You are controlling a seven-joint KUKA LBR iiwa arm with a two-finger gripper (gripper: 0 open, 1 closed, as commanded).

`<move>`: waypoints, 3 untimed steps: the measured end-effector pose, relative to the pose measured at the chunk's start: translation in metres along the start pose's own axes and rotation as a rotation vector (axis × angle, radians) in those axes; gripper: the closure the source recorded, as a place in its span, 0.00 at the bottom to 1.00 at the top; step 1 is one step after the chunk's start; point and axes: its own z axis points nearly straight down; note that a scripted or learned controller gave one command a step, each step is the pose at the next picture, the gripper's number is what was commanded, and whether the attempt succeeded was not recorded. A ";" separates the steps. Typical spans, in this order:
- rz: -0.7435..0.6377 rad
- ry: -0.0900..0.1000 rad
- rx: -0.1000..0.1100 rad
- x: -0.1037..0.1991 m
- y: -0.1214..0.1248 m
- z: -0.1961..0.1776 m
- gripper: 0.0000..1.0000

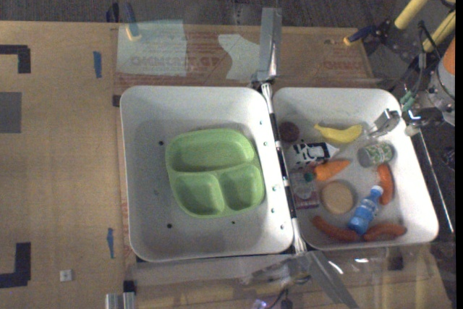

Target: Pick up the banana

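Note:
The yellow banana (338, 132) lies in the far part of the right bin (427, 221), curved, with its ends pointing up-left and right. My gripper (387, 121) hangs over the bin's far right corner, just right of the banana's right tip and above a green can (376, 153). The arm comes in from the right edge. Nothing shows as held by the gripper.
Around the banana lie a brown round piece (289, 130), a black-and-white item (311, 150), a carrot (331, 170), a tan disc (338, 197), a blue bottle (365, 210) and several sausages (385, 183). The left bin (137, 155) holds a green divided tray (215, 171).

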 end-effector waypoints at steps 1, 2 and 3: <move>0.125 -0.001 -0.002 0.024 0.060 0.142 0.00; 0.123 -0.001 -0.004 0.025 0.061 0.131 1.00; 0.123 -0.001 -0.004 0.025 0.061 0.131 0.00</move>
